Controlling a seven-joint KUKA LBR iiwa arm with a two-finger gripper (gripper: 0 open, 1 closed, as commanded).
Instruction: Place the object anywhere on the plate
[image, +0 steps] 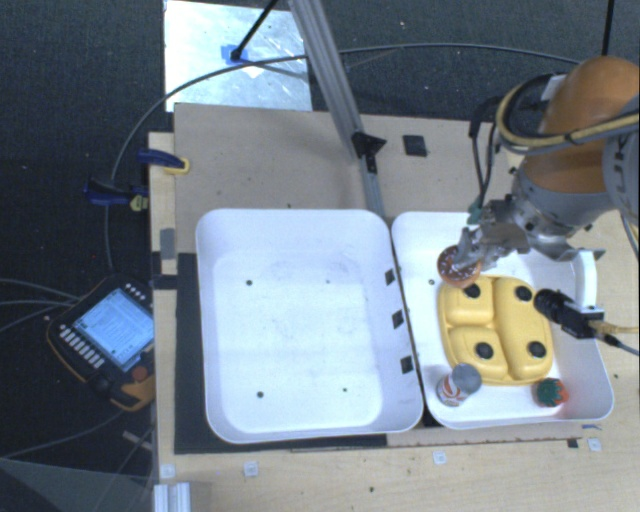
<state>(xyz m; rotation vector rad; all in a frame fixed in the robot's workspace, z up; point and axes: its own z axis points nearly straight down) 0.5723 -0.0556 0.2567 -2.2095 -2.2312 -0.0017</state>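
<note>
- gripper (468, 255) over yellow compartment plate's (497, 330) top edge in right bin (590, 395), likely positioned for release
- small brown round object (459, 265) at its tip; grip state unclear

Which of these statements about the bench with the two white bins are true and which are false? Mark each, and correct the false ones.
1. The yellow plate lies in the right bin. True.
2. The arm reaches in from the left of the view. False: it comes in from the right.
3. The gripper is over the upper edge of the plate, next to a small round brown object. True.
4. The yellow plate has one single flat surface. False: it is divided into compartments.
5. A small grey object sits near the plate's lower left corner. True.
6. A green object lies in the left bin. False: it is in the right bin.
</note>
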